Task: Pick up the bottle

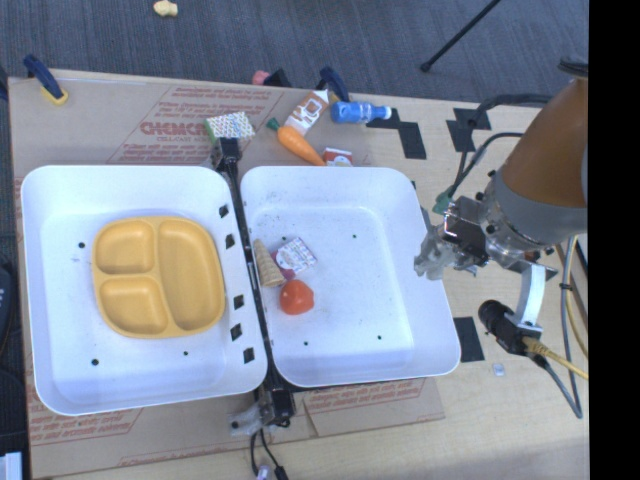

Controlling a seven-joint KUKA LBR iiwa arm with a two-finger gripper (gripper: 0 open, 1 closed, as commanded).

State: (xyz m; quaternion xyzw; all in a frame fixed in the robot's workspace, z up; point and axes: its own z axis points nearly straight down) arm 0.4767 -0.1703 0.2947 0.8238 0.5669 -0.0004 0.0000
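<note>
You're looking at the grey two-finger gripper (432,258) hanging just off the right rim of the right shallow white plastic bin (400,328), outside it, w/ the arm's orange band sitting above at the far right. Can't tell how the jaws are standing (they're blurring into one grey lump at this angle).

Your target, the small blue plastic bottle (358,113), is lying on its side on the cardboard beyond that bin's far rim, well apart from the gripper. Just beside the bottle: an orange toy carrot (298,145) and a white-and-orange tube (306,112).

Inside that bin, near its left wall, a red tomato-like toy (296,297), a tan cone (267,264) and a small red-and-white packet (296,256) are sitting close together.
</note>
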